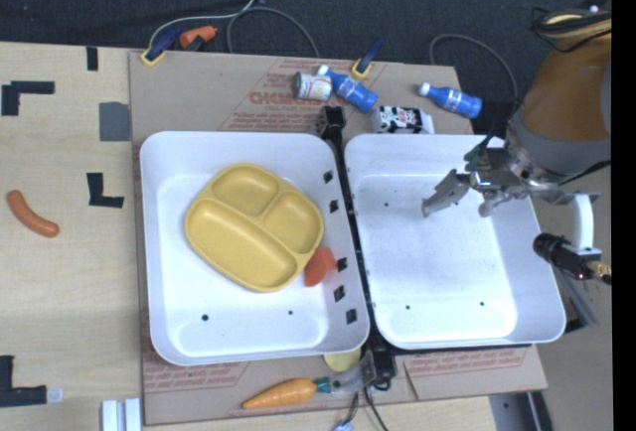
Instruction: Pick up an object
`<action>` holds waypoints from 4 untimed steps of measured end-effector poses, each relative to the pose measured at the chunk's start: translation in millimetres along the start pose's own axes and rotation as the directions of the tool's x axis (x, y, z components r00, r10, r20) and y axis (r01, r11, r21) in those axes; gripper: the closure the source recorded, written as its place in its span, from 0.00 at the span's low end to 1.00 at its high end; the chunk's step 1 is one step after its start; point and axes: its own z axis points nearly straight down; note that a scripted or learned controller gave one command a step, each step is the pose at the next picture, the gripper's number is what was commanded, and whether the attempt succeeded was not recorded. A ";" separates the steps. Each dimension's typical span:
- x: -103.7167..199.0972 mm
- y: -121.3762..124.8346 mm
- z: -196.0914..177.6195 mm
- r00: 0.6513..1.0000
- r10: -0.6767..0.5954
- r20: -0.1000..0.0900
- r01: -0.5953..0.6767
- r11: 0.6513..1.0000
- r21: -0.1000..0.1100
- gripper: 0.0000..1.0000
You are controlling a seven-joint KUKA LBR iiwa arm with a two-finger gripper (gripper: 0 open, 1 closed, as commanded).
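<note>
My gripper hangs over the upper right part of the right bin, reaching in from the right. Its two fingers are spread apart, open, with nothing between them. One grey finger points left and down toward the bin floor. In the left bin a yellow divided plate lies flat. A small red-orange object rests against the plate's lower right edge, well left of the gripper.
Behind the bins lie two blue bottles and a black-and-white pack. A carrot lies in front of the left bin. A sausage lies at the far left of the bench. Black clips line the divide between the bins.
</note>
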 end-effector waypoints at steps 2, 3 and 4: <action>64.1 63.6 48.9 1.000 -0.004 0.002 0.004 1.000 -0.009 0.00; -4.4 122.8 156.5 1.000 0.002 0.004 -0.002 1.000 -0.007 0.00; 21.2 86.3 151.1 1.000 0.001 0.005 -0.001 1.000 -0.007 0.00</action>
